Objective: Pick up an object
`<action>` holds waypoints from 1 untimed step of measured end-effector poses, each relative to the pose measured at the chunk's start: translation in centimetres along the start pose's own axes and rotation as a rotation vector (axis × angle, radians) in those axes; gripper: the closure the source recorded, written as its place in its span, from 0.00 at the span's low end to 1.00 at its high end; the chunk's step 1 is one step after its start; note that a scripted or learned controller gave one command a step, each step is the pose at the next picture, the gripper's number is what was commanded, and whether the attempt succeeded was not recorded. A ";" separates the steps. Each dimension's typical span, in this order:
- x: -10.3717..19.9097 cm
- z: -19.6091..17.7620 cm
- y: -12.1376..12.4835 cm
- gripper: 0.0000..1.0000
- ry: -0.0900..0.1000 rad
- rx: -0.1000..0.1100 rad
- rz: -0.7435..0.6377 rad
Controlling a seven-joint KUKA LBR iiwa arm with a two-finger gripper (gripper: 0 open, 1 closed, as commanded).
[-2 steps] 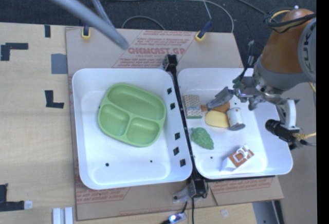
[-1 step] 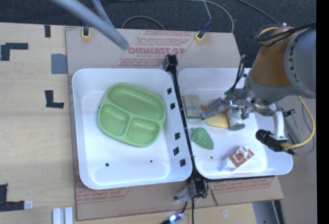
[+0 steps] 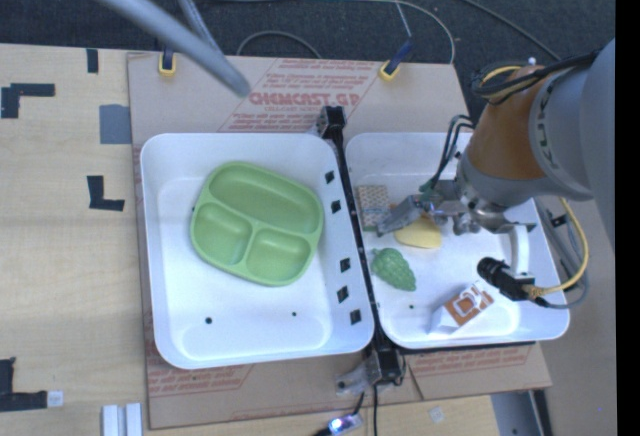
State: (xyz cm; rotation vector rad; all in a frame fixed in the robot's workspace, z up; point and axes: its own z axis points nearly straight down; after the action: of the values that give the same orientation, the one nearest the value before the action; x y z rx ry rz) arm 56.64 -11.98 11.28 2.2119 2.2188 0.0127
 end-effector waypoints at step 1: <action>0.0 3.0 -0.1 0.00 0.000 0.015 0.002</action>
State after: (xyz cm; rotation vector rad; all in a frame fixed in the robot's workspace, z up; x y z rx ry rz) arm 56.58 -11.93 8.29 2.2215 2.2247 -0.0043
